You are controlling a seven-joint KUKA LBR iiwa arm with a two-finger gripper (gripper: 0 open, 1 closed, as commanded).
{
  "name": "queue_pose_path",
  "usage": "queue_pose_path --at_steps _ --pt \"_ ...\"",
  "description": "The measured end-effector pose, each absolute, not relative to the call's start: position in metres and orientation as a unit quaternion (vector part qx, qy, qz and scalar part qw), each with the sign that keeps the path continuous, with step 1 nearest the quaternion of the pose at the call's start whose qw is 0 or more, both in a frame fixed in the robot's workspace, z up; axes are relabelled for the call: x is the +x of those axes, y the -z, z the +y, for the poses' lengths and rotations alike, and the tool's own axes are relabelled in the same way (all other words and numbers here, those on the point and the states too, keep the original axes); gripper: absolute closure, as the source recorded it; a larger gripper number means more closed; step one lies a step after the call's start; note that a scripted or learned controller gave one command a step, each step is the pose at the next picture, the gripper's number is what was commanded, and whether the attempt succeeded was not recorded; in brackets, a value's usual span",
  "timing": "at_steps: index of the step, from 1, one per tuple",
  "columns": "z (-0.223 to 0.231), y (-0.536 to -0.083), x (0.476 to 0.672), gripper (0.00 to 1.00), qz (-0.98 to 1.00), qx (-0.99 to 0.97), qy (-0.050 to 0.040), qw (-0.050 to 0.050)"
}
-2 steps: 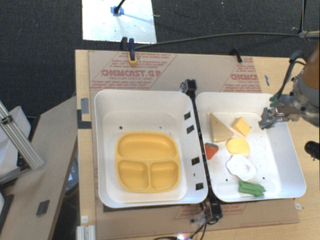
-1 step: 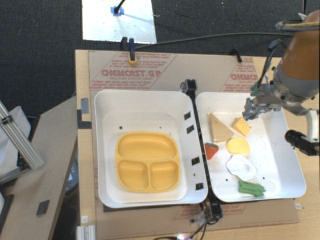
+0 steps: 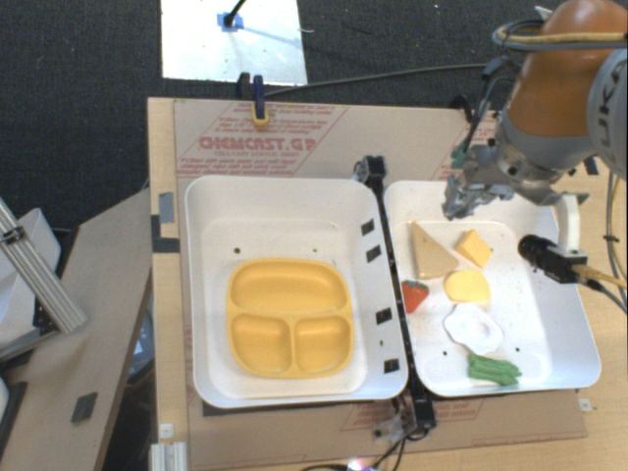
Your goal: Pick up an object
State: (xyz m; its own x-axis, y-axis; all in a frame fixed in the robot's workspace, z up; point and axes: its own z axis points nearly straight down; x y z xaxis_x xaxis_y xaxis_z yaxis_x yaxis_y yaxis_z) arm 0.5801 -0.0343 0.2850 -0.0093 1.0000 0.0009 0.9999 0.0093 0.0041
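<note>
Objects for picking lie in the right bin (image 3: 579, 361) on my counter (image 3: 294, 135): a tan wedge (image 3: 430, 251) beside a small yellow block (image 3: 475, 248), a yellow disc (image 3: 467, 287) just below them, a red strawberry-like piece (image 3: 415, 294) against the divider, a white fried-egg shape (image 3: 474, 330), and a green piece (image 3: 493, 369) near the front wall. From my screen I see the hand (image 3: 461, 204) hovering at the back of that bin, just above the wedge's tip, with nothing visibly between its fingers, though I cannot tell whether they are apart or together. Over in the left bin (image 3: 211, 263) sits a yellow divided tray (image 3: 290, 315).
</note>
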Motion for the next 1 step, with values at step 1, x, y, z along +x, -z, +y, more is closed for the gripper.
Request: queue_pose_path --at_steps 1 --pt "0.0017 -0.2604 0.6060 1.00 0.710 0.704 -0.0009 0.000"
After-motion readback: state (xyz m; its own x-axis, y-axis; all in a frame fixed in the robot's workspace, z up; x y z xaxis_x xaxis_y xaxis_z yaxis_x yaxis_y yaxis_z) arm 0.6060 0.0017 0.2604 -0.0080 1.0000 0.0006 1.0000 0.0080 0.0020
